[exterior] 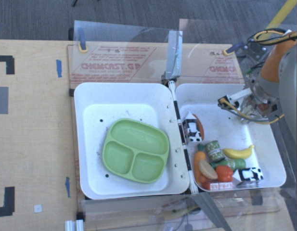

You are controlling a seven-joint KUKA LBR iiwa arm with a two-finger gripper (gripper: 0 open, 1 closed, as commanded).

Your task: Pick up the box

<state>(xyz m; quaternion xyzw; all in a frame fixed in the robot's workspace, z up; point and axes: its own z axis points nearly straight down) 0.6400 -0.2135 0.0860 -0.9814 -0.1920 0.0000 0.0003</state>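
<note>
The gripper (249,109) hangs over the upper part of the right bin (225,131), probably staged for approach; whether it is spread or closed cannot be told.

Count:
- Two in the right bin: cow-patterned box (191,130) at the left wall, second cow-patterned box (249,175) at lower right.
- One banana (238,152).
- One green plate (135,150) in the left bin (90,129).

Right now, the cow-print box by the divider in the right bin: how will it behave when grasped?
The cow-print box looks small and flat-faced, so it is probably light, stiff and unlikely to roll. It sits close against the right bin wall, beside an orange item, so a push could jam or tip it rather than slide it.
</note>
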